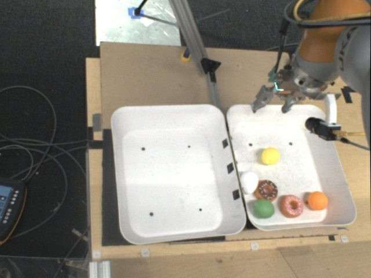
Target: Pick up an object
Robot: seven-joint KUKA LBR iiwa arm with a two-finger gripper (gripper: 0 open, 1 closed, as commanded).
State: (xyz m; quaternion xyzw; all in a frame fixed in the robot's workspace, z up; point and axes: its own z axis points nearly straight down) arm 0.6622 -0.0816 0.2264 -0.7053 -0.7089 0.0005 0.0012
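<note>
The right bin (324,161) holds several small items. A yellow ball (271,156) lies near its middle. Along its front edge sit a white ball (249,182), a brown donut (267,189), a green ball (264,208), a pink-iced donut (291,205) and an orange ball (317,200). My gripper (273,101) hangs above the bin's far rim, well behind the yellow ball. Its two fingers are spread apart and hold nothing.
The left bin (124,155) lies beside the right one, joined by black clips along the shared edge. A grey pole (194,36) slants across the back of the bench. A black fitting with a cable (320,127) sits at the right bin's far right rim.
</note>
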